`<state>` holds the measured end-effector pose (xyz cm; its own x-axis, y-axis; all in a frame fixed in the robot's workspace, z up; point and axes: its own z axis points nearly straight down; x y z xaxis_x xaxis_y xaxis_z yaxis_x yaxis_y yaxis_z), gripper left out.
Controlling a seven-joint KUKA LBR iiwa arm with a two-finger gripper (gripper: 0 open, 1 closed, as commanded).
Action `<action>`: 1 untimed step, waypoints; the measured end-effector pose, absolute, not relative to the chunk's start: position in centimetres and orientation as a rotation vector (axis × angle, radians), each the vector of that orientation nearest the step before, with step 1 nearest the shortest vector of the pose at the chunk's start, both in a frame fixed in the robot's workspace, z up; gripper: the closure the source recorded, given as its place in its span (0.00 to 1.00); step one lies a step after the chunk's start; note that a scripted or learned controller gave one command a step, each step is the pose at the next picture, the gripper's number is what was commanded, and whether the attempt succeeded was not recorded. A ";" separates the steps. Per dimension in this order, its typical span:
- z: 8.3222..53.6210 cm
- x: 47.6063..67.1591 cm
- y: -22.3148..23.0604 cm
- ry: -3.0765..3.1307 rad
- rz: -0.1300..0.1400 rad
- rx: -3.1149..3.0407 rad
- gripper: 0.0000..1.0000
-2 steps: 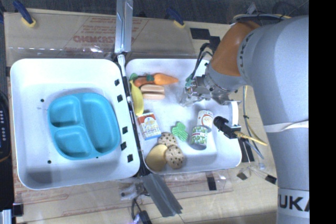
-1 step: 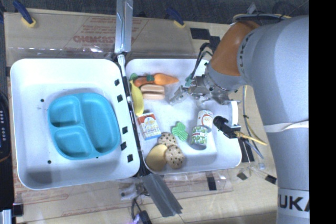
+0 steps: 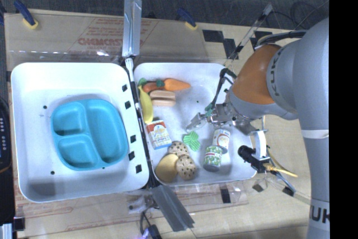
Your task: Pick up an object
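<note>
Gripper [image 3: 197, 120] seen low inside right bin [image 3: 184, 71], fingertips parted, nothing grasped between them. Green object [image 3: 192, 140] located just at 6 o'clock of it. Arm [image 3: 291, 75] extended in from 3 o'clock.

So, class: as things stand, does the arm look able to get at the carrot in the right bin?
Probably yes. The carrot lies on top near the far edge of the right bin, nothing over it, and the gripper hangs close by above the same bin. Only the bun crowds it on one side.
</note>
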<state>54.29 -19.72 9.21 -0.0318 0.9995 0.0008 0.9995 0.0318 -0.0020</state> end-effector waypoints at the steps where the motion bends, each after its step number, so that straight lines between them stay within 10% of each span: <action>1: 10.3 54.4 -19.8 -2.260 0.002 -2.181 1.00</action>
<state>54.40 -19.76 10.28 -0.0357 0.9994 -0.0003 0.9994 0.0357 -0.0011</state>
